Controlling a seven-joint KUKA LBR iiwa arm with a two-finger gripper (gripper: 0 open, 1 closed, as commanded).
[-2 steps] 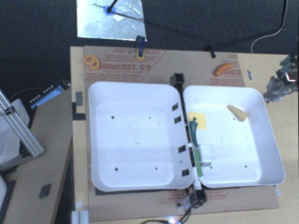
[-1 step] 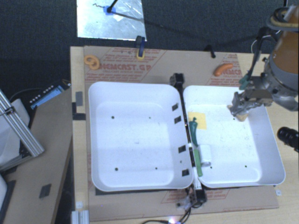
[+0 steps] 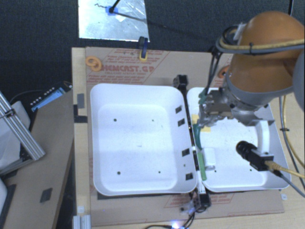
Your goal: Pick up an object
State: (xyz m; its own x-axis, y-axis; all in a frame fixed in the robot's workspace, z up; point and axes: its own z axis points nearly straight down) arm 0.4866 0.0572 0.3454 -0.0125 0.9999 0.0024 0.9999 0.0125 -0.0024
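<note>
The gripper [image 3: 208, 114] hangs over the far left corner of the right bin [image 3: 228, 178], low above its floor. The view from above does not show whether it is released or clenched, and nothing can be seen held in it. The arm [image 3: 264, 51], with its rounded orange part and grey wrist, covers the far right part of that bin.

A green stick [image 3: 201, 163] lies inside the right bin, along its left wall. It runs from just under the gripper down toward the bin's near left corner. A small yellow bit shows at its upper end, close to the gripper; it cannot be told whether the two touch.

The left bin [image 3: 138, 144] sits against the right bin's left side, and a row of black clips [image 3: 181, 123] stands along the seam between them.

Both bins rest on a brown board [image 3: 157, 61] on the counter [image 3: 52, 161]. Beyond the right bin and to its left, large red letters on the board read "HEMCAST.GP". The finer red lines around them, and more red print at the board's near edge, are too small to read.

A blue and yellow clamp [image 3: 142, 48] grips the board's far edge, and a silvery sheet [image 3: 112, 13] lies farther back still.
</note>
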